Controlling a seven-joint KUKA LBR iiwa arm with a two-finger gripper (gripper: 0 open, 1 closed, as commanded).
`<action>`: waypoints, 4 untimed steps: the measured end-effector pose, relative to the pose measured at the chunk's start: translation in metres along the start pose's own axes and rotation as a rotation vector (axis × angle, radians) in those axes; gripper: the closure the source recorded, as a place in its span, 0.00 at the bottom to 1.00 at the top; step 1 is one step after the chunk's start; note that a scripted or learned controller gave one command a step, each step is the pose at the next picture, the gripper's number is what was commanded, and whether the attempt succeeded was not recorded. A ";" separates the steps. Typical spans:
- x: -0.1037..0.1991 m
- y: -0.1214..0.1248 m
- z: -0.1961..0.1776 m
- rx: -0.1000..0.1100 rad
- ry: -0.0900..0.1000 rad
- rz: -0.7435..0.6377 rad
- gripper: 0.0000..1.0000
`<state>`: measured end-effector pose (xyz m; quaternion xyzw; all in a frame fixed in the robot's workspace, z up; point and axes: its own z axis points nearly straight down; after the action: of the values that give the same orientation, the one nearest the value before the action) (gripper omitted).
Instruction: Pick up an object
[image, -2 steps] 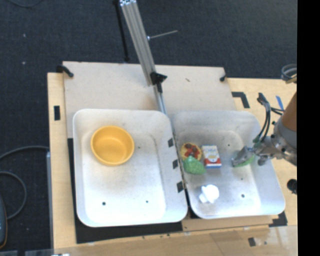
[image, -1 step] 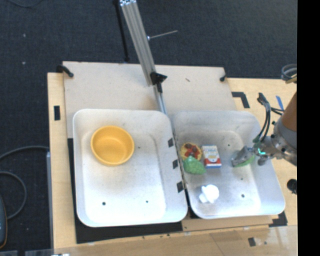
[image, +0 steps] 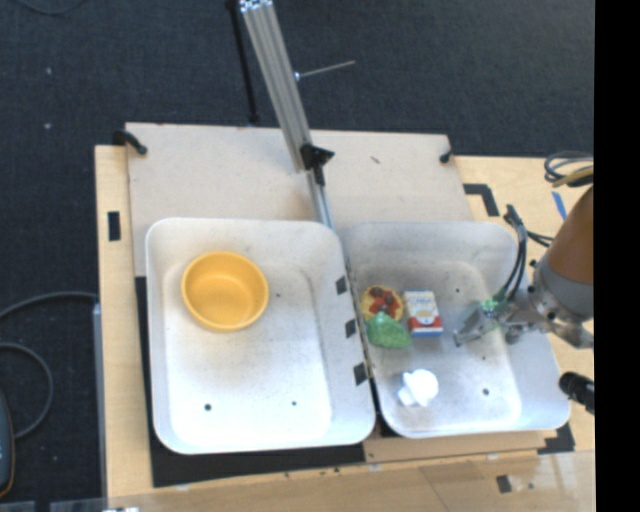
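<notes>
Reaching into the right bin, nothing gripped yet.

A yellow bowl (image: 225, 290) sits alone in the left bin (image: 170, 400); in the right bin (image: 540, 400) lie a green-and-red item (image: 385, 318), a small carton (image: 424, 311) just beside it, and a white lump (image: 419, 387) nearer the front. The end effector (image: 472, 330) hovers right of the carton; I cannot tell its opening. Descending here likely closes on bare floor. The carton's print is unreadable.

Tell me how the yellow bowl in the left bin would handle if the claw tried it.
The yellow bowl looks rigid and probably light. It sits upright and open, so it seems unlikely to roll. Its smooth rounded wall may slip; the rim looks the better hold.
</notes>
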<state>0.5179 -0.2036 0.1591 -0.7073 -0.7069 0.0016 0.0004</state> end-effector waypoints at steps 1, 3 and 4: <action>-0.001 0.000 0.050 -0.002 0.001 0.001 0.00; 0.005 -0.003 -0.013 -0.010 -0.001 -0.004 1.00; 0.011 -0.003 -0.070 -0.006 -0.001 -0.004 1.00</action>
<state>0.5149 -0.1924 0.2292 -0.7060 -0.7082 -0.0003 -0.0019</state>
